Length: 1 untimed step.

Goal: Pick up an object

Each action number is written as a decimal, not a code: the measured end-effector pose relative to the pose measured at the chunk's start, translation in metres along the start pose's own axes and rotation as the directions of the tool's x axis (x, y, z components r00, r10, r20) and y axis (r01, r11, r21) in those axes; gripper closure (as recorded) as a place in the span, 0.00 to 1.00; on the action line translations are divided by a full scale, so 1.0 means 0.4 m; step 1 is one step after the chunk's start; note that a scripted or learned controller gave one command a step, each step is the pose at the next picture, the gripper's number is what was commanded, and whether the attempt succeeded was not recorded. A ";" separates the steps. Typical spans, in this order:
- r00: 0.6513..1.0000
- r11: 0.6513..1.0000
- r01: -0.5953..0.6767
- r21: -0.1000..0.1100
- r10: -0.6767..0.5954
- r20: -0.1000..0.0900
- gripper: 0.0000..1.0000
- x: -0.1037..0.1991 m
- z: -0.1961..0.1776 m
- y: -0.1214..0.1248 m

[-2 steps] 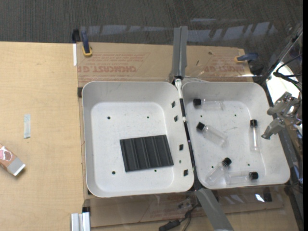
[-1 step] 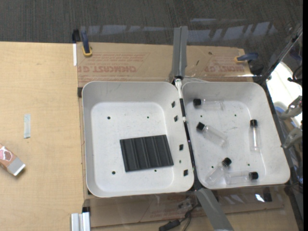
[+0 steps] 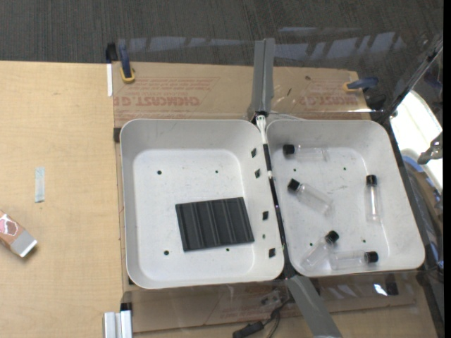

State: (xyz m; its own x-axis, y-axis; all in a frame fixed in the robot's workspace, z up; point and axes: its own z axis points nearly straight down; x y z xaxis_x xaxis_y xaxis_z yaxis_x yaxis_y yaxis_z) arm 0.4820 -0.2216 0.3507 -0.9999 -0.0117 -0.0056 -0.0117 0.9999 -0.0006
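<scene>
A black ribbed rectangular pad (image 3: 214, 223) lies flat in the left bin (image 3: 141, 146), a little below its middle. The right bin (image 3: 384, 143) holds several clear vials with black caps. One vial (image 3: 304, 149) lies near the bin's top left and another (image 3: 309, 194) lies slanted left of centre. A third (image 3: 371, 197) lies lengthwise near the right wall. Two more rest at the bottom, one slanted (image 3: 321, 248) and one along the front wall (image 3: 354, 260).
The bins touch along a middle seam (image 3: 271, 189), with a grey post (image 3: 264, 76) behind it. They sit on cardboard (image 3: 183, 94) held by clamps (image 3: 125, 71). On the wooden bench to the left lie a small grey strip (image 3: 39, 185) and a red-and-white block (image 3: 17, 235).
</scene>
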 end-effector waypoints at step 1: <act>0.947 0.947 0.321 -0.001 -0.321 0.000 0.00 -0.052 -0.228 -0.002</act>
State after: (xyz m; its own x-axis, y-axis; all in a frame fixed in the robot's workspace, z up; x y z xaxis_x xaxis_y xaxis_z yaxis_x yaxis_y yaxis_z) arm 0.5025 -0.2221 0.4421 -0.9433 -0.3319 -0.0051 -0.3319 0.9433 -0.0017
